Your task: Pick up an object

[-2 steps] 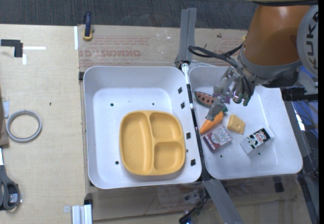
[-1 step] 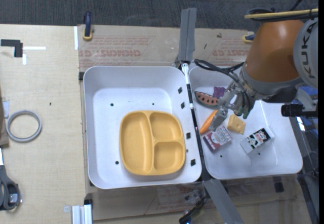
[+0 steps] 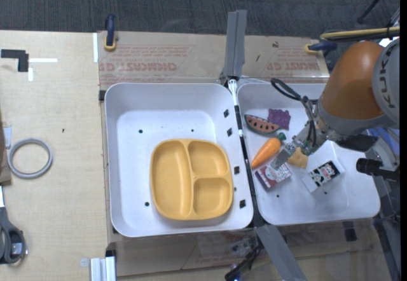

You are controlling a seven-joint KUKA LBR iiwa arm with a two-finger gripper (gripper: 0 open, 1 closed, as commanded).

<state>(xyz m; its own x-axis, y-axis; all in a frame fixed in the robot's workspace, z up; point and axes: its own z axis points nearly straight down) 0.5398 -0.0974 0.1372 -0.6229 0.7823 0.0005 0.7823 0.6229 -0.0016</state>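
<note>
1. My gripper (image 3: 280,160) is down low in the right bin (image 3: 356,206), close to that bin's left side.
2. My grey arm (image 3: 353,86), with its orange band, comes in from the right.
3. I cannot tell if my gripper is open or closed. The spot is small and crowded with toys.
4. I also cannot tell if it has hold of anything.
5. The orange carrot (image 3: 265,152) lies just left of my gripper's tip. It is tilted, with its thin end pointing left and near. It is so close that I cannot tell if we touch.
6. The red and white packet (image 3: 273,176) lies just on the near side of the tip.
7. The yellow block (image 3: 297,159) sits just right of the tip, partly tucked under my gripper.
8. The white box with black print (image 3: 323,173) lies farther right, apart from my gripper.
9. The watermelon slice (image 3: 261,123) and the purple toy (image 3: 278,118) lie side by side on the far side of the carrot.
10. The left bin (image 3: 127,146) holds a yellow plate (image 3: 191,179) with three parts. It is well apart from my gripper.
11. A grey ring (image 3: 28,157) lies on the bench (image 3: 51,95), far off to the left.
</note>
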